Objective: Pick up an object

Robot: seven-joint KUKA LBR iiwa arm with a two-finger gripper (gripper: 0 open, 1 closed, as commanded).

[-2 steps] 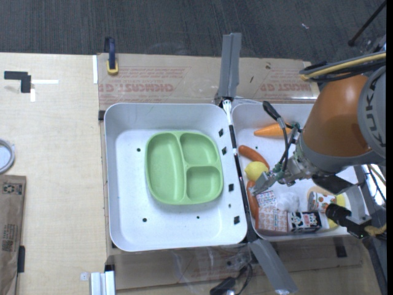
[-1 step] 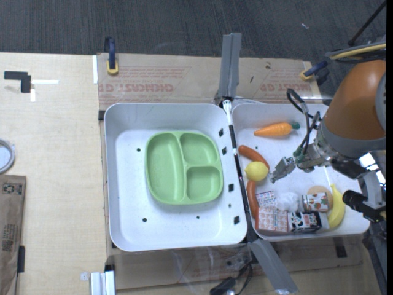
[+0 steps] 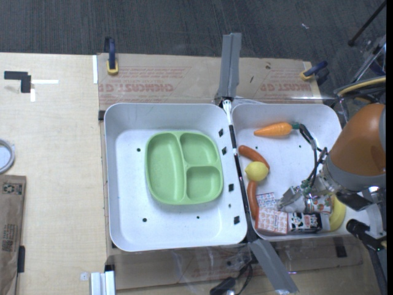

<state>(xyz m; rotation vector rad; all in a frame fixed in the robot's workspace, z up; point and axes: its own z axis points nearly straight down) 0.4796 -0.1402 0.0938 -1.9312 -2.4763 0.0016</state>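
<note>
The right bin [image 3: 319, 112] holds an orange carrot [image 3: 273, 129] at the back, a red sausage [image 3: 253, 154] and a yellow lemon [image 3: 256, 171] near its left wall. A second sausage [image 3: 252, 200] lies below the lemon. At the front sit a red and white packet [image 3: 272, 217], a black and white carton [image 3: 305, 222] and a banana [image 3: 337, 214]. My gripper [image 3: 302, 196] hangs low over the front of this bin, just above the carton and right of the packet. The orange band [image 3: 363, 143] of the arm covers the bin's right side.
The left bin [image 3: 123, 183] carries a green divided plate [image 3: 184, 166]. A grey divider post [image 3: 230, 63] stands behind the seam between the bins. Clamps [image 3: 110, 63] hold the cardboard at the back. A tape roll [image 3: 5, 156] lies on the bench at far left.
</note>
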